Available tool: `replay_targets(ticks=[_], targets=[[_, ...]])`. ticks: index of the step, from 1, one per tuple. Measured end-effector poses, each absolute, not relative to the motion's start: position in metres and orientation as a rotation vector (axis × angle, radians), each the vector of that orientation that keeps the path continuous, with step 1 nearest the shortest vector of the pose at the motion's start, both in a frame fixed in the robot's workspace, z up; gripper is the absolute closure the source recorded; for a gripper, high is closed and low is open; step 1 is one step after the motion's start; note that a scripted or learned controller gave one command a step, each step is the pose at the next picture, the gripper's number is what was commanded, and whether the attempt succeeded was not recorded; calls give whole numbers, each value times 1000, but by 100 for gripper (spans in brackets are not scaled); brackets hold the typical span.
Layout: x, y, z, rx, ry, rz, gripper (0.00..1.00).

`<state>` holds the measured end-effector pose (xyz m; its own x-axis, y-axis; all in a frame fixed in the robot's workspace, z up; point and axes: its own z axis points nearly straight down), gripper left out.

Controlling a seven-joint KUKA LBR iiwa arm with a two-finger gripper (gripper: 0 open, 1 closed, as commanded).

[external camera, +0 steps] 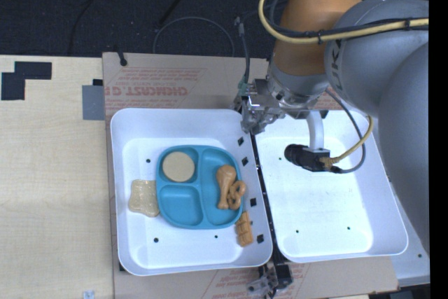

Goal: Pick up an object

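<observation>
My gripper (pixel 253 117) hangs over the back end of the divider between the two bins, above the inner back corner of the left bin (pixel 133 140). In that bin lies a blue divided plate (pixel 183 208). It carries a round tan disc (pixel 178 166) and a knobbly tan pretzel-like piece (pixel 229 185). A pale toast-like slab (pixel 144 197) rests against the plate's left edge. A small orange-brown chunk (pixel 243 229) lies by its lower right corner. I see nothing between the fingers.
The right bin (pixel 336 217) lies under the arm. A black fitting (pixel 306 156) with a yellow cable hangs over the bin's back half. Cardboard lies under both bins, and a wooden bench top extends to the left.
</observation>
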<state>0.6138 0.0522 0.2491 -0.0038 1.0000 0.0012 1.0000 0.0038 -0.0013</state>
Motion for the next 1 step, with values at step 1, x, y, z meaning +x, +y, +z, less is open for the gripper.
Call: replay_targets(ticks=[1], targets=[[622, 101, 229, -2217, -2223, 4, 100]])
